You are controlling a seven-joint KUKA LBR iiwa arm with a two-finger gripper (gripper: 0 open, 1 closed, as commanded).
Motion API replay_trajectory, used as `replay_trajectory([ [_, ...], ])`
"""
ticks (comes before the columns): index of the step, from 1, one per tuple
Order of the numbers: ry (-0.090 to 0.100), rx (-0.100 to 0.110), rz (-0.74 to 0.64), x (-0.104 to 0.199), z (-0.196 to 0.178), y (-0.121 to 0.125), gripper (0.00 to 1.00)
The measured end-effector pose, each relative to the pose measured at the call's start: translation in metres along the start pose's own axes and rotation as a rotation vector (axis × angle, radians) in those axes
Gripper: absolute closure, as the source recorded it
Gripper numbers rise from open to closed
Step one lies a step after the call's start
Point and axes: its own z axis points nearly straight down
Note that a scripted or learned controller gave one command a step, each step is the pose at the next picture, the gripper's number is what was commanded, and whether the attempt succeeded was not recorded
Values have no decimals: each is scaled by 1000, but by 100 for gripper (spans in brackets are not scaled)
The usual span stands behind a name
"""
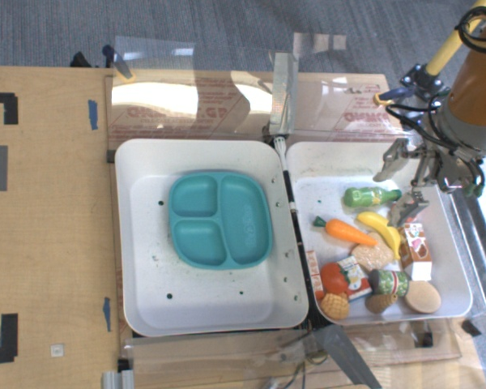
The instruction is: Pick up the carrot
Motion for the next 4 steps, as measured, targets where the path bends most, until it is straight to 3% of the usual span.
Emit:
replay_trajectory([
  [1, 9, -4, -133, 21, 112, 27, 0],
  [2, -10, 1, -54, 26, 153, 23, 0],
  [3, -39, 4, -58, 18, 136, 26, 100],
  [4, -36, 3, -59, 18, 138, 26, 0],
])
